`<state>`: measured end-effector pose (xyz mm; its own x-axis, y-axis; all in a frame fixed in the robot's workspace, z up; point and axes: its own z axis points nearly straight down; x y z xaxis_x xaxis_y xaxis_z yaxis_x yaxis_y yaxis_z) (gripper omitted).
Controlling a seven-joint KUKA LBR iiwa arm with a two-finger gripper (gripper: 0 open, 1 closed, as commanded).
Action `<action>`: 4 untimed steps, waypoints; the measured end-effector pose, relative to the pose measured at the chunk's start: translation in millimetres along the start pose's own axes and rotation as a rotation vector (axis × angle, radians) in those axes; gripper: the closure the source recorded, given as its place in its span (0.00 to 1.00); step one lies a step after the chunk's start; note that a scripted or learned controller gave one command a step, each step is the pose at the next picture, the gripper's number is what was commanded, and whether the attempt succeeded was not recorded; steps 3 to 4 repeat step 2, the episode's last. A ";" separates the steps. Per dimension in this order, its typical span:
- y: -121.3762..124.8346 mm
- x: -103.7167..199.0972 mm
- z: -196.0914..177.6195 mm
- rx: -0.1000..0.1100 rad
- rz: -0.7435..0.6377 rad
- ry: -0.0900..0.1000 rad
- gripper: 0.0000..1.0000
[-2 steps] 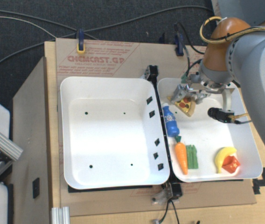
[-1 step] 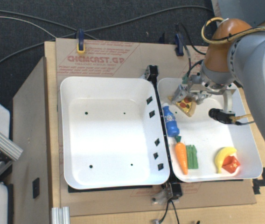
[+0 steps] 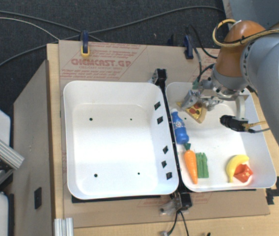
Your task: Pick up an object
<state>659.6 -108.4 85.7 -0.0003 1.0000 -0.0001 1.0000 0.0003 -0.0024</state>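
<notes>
On brown sheet [image 3: 144, 69]: probably "CHEMCAST GP", red.

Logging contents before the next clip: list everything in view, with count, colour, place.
bins: two, white, side by side
bottle: one, blue, right bin's left wall
carrot: one, orange, right bin, near side
green piece: one, green, beside carrot
banana: one, yellow, right bin's near right corner
red piece: one, red, against banana
wedge: one, tan and red, under gripper
clamps: two, blue, bench's far edge
arm: one, grey and orange, from right
gripper: one, grey, over wedge
</notes>
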 end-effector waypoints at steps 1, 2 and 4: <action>6.0 -2.2 0.4 0.006 -0.002 0.003 0.00; 6.0 -2.6 0.3 0.006 -0.002 0.002 0.00; 6.0 -2.6 0.3 0.006 -0.002 0.002 0.00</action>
